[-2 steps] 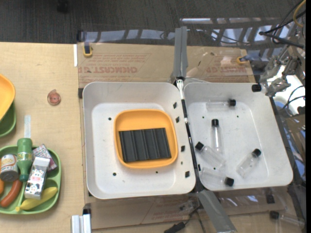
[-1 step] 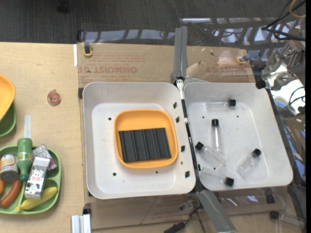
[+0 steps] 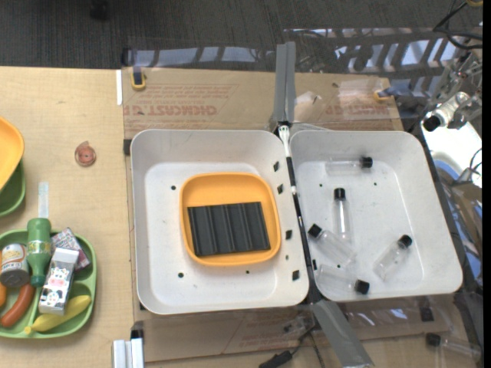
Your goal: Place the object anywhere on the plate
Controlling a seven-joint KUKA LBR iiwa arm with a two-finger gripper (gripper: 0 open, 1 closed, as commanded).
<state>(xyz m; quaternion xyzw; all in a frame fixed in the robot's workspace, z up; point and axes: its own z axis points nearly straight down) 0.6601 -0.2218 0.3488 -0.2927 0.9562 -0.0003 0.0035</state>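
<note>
Two white bins sit side by side on a sheet of cardboard point(image 3: 230, 102) at the right part of the desk point(image 3: 61, 205). The left bin point(image 3: 153, 205) holds an orange plate point(image 3: 230, 182), set near the bin's middle. A dark grey ribbed slab point(image 3: 230, 229) lies flat on the plate and covers most of its floor.

The right bin point(image 3: 430, 205) holds five clear vials with black caps, all apart from the plate. One vial point(image 3: 345, 164) lies near the bin's far edge with its cap toward the right. A second vial point(image 3: 340, 213) lies near the bin's middle with its cap toward the far edge. A third vial point(image 3: 328, 241) lies just below it, toward the bin's left edge, with its cap up and to the left; whether these two touch is hard to tell. A fourth vial point(image 3: 391, 257) lies tilted toward the near right corner. A fifth vial point(image 3: 341, 276) lies by the near edge with its cap at the right end.

At the desk's left edge a green tray point(image 3: 80, 305) carries toy food and a small bottle. A yellow bowl point(image 3: 8, 152) sits further back, and a small pink disc point(image 3: 85, 155) lies between it and the left bin.

Whether the pincer is apart or together cannot be told.
</note>
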